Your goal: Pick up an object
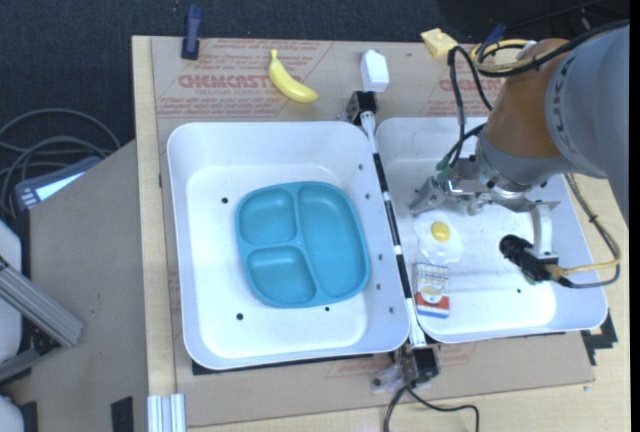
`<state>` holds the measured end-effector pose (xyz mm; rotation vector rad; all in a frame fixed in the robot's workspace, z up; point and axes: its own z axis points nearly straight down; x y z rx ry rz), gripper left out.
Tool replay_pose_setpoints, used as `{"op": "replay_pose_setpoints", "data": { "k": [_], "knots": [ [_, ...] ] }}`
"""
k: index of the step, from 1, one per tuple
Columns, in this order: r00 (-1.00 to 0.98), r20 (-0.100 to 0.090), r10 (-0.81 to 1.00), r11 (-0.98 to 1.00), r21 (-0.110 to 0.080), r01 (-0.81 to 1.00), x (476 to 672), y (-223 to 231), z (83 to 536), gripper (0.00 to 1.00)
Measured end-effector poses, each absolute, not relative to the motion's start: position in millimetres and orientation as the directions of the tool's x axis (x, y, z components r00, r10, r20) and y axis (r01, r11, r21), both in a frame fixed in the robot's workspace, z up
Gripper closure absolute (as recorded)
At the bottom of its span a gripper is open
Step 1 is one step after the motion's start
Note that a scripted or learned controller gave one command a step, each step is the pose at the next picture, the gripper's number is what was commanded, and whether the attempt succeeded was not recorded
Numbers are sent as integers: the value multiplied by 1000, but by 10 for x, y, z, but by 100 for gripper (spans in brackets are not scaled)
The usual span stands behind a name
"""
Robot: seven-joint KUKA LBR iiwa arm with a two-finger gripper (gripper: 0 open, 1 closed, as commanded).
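The pick is not yet done, by the look of things: nothing can be seen carried by the tool [438,200], which sits low inside the right bin [500,298] just above a toy fried egg [438,237]. The egg is the likeliest target and lies flat on the bin floor. Whether the tool is released or clenched cannot be told from this angle. Closing on something and lifting it clear are judged to be what remains. The right bin also holds a small printed carton [432,287], just below the egg. The left bin [200,220] holds a blue divided plate [300,242]. A toy banana [291,82] lies on the desk [160,120] beyond the bins.
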<state>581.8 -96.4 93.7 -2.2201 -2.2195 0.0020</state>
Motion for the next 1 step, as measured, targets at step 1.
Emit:
{"op": "replay_pose_setpoints", "data": {
  "k": [1],
  "knots": [
    [1, 1, 1000, -1, -2, 1000, 5453, -962, 842, 0]
  ]
}}
